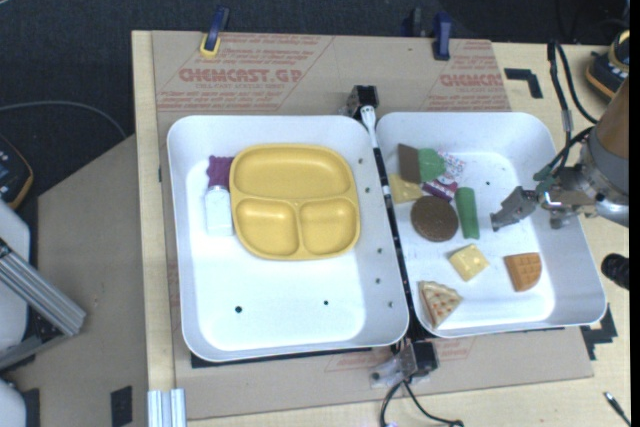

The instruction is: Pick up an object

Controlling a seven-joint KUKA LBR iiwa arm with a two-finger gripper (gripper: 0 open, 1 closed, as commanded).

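Two white bins (200, 245) – one yellow divided tray (294, 199), roughly nine small toy food pieces (468, 262), one gripper (510, 209)

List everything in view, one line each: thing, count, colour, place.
bins: 2, white, side by side on bench
tray: 1, yellow, three compartments, left bin
bottle: 1, white, left of tray
purple item: 1, behind bottle
disc: 1, brown, right bin
green stick: 1, right of disc
cheese: 1, pale yellow, right bin front
waffle: 1, orange, right of cheese
pizza slice: 1, tan, right bin front
clamps: 2, bench rear edge
arm: 1, grey, right
claw: 1, grey, over right bin
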